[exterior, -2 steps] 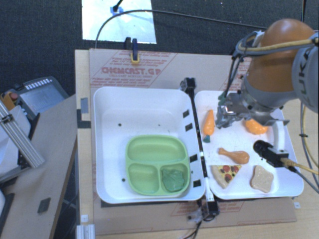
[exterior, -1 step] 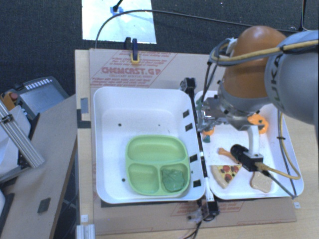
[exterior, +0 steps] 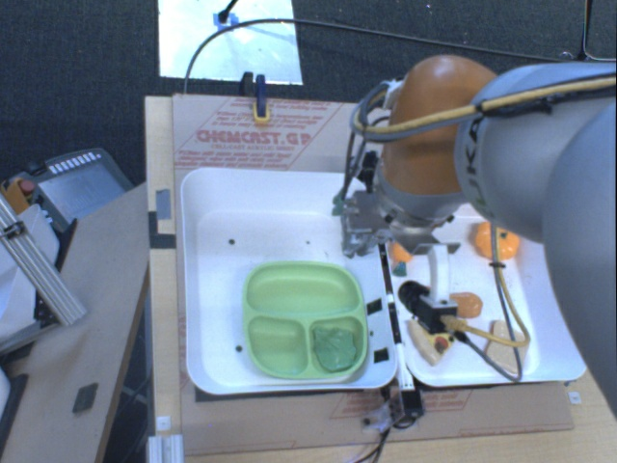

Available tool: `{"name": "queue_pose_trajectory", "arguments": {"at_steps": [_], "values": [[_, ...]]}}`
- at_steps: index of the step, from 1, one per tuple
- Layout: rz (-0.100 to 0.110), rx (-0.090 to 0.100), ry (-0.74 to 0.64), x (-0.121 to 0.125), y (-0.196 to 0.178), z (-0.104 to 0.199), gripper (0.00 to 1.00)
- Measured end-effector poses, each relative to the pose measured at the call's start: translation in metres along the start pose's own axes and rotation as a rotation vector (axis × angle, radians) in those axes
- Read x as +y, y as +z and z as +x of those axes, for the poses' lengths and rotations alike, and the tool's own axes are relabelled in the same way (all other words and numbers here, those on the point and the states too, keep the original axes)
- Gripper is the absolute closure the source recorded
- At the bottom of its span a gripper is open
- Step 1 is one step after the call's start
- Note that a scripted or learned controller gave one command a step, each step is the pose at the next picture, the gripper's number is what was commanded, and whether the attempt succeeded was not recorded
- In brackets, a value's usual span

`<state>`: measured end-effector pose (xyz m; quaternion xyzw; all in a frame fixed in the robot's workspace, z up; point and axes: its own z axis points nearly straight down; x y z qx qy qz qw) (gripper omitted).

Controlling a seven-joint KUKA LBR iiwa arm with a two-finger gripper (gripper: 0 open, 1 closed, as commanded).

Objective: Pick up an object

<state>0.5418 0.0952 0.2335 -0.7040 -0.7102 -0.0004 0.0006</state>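
While the arm (exterior: 501, 133) reaches in from the right, its gripper (exterior: 359, 228) sits low over the divider between the two white bins, at the right edge of the left bin (exterior: 207, 210). The wrist hides the fingertips, so gripper opening and contents cannot be determined. A green divided tray (exterior: 304, 318) lies in the left bin, with a greenish item (exterior: 335, 347) in its lower right compartment. The right bin (exterior: 549, 350) contains orange objects (exterior: 496, 242), possibly toy food, and a pale wedge (exterior: 426, 340).
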Motion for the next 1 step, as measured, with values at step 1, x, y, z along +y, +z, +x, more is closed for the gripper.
{"name": "queue_pose_trajectory", "arguments": {"at_steps": [1], "values": [[-0.001, -0.001, 0.005, 0.0, -0.0011, -0.0029, 0.0]]}}
